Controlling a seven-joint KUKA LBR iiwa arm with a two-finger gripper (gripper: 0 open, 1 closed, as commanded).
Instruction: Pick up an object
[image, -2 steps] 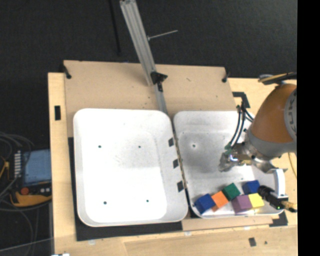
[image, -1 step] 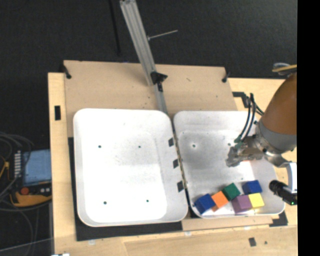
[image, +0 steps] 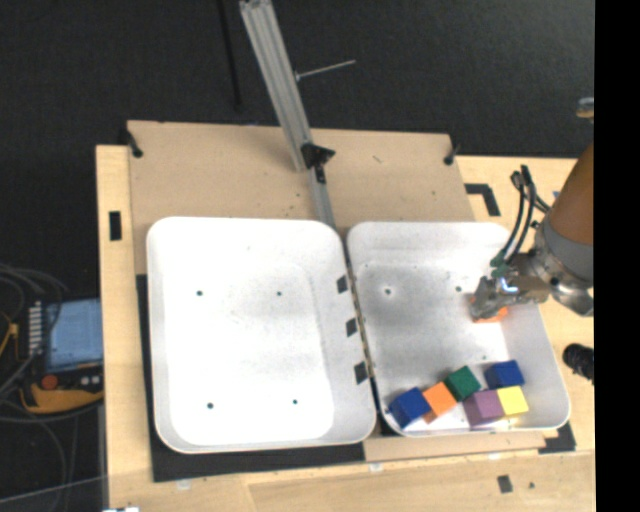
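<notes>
the end effector (image: 493, 300) is low by the right bin's (image: 420, 250) right wall, over a small orange block (image: 492, 315); i cannot tell its state. the block sits so near the wall that it could slip away.

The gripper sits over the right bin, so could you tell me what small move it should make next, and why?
Probably a short straight lift to test the grasp. The gripper is low at the right bin's right side, with a small orange object just under its tip. Whether that piece is between its fingers cannot be told. The other blocks lie clustered at the near edge, apart from it.
</notes>
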